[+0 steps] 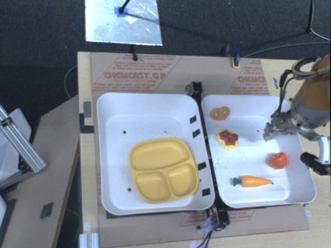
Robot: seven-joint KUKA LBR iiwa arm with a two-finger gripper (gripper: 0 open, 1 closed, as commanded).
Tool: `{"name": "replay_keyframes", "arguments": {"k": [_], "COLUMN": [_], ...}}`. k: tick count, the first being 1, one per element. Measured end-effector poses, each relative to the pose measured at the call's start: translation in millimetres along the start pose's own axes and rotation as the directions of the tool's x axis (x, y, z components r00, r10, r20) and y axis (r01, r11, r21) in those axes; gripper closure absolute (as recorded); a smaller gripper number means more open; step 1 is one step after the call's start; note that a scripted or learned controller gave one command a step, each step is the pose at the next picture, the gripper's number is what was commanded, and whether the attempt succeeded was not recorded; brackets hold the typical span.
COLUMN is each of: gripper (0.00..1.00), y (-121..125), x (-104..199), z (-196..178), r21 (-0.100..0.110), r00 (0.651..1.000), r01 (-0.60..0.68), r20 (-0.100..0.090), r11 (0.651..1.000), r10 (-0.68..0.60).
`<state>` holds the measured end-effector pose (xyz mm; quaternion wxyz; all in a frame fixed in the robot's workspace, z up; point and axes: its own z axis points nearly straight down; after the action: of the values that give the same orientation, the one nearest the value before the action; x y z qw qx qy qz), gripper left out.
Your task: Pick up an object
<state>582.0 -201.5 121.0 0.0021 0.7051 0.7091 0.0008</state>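
The right bin holds a brown pretzel at its far left, a small yellow pizza slice with red topping near the middle, a red tomato to the right and an orange carrot near the front. My gripper hangs over the right part of this bin, above and just behind the tomato, right of the pizza. Nothing shows between its tips.
The left bin holds a yellow divided plate. A black divider runs between the bins. The grey arm with its orange band comes in over the right bin's far right corner. A silver sheet lies beyond the bench.
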Motion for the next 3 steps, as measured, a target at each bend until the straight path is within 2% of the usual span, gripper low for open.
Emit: {"name": "replay_keyframes", "arguments": {"k": [1, 2, 3], "gripper": [1.00, 1.00, 1.00], "y": [-4.4, -3.0, 1.2], "x": [3.3, 3.0, 61.6], "z": [-61.7, -93.9, -101.0], "r21": [-0.002, -0.001, 0.001], "r00": [1.000, 1.000, 1.000], "r01": [-0.001, 0.000, 0.005], "r20": [0.000, 0.000, -0.003], "r11": [1.000, 1.000, 1.000], "r10": [0.001, 0.000, -0.005]}}
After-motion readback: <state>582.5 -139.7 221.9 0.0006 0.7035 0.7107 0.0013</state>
